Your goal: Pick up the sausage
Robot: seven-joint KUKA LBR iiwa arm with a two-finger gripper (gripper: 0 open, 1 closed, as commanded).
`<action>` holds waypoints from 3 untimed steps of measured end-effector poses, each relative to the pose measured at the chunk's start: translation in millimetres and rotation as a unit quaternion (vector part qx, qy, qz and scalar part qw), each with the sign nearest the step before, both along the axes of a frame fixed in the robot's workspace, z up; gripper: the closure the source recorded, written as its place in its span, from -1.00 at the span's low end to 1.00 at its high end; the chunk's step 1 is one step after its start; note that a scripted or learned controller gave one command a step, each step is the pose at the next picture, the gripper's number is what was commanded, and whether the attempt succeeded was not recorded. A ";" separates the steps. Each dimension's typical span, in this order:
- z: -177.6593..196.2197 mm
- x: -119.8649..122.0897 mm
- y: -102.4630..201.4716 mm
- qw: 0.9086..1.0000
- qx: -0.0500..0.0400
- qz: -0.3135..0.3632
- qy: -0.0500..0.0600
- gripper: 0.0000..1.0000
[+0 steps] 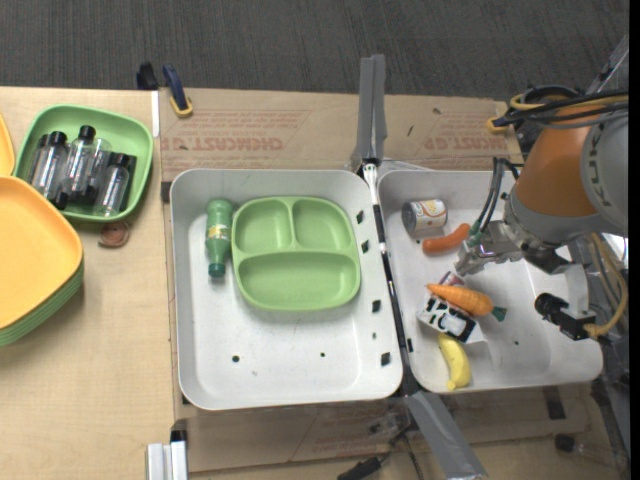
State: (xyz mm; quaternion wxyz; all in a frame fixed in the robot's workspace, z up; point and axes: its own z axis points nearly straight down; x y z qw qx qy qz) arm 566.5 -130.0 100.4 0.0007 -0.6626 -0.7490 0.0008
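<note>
Orange-red sausage lies free at centre right; our end effector hovers just beside it, its opening unclear to us. We judge this the approach: descend next.

The bench carries two white bins side by side, with orange plates and a green tray of bottles along its left edge.

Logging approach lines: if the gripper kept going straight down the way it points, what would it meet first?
Probably the white floor of the right bin, just right of the sausage; the gripper sits beside it, though depth is unclear.
</note>
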 end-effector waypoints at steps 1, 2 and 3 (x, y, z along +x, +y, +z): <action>-9.0 -17.9 -16.6 0.999 0.000 0.050 0.000 1.00; -9.8 -72.5 -25.9 0.996 0.001 -0.094 0.001 1.00; 3.6 -57.6 -70.4 0.999 0.000 -0.043 -0.001 1.00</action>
